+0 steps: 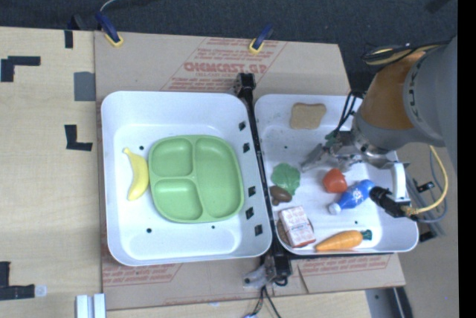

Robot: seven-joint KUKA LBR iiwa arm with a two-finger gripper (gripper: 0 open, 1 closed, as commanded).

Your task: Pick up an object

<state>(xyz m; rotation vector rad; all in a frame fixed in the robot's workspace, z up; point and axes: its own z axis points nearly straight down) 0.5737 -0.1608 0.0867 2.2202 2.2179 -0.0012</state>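
1. Hovering low in the right-hand shallow white bin (277,123), the grey two-finger gripper (324,153) has nothing visibly between its fingers; I cannot tell how wide they stand, since they blur together against the bin floor.
2. Judging by that, the pick is not yet made: every object lies on the floor of a bin and nothing is lifted.
3. Closest candidates: a small round red tomato-like toy (335,180) just at 5 o'clock of the gripper, and a green leafy plastic vegetable (285,177) at about 8 o'clock.
4. Further off lie a blue and white plastic bottle (352,195), an orange plastic carrot (343,239) near the front wall, a small printed carton (296,226), a brown lump (280,195) and a tan slice of toy bread (307,114) at 11 o'clock.
5. Room looks fair around the tomato, though the bottle sits just beside it; the carrot and carton hug the walls, which I judge awkward.
6. Over in the left-hand white bin (119,227), a green divided plastic plate (198,178) and a yellow toy banana (137,174) sit well apart from the arm.
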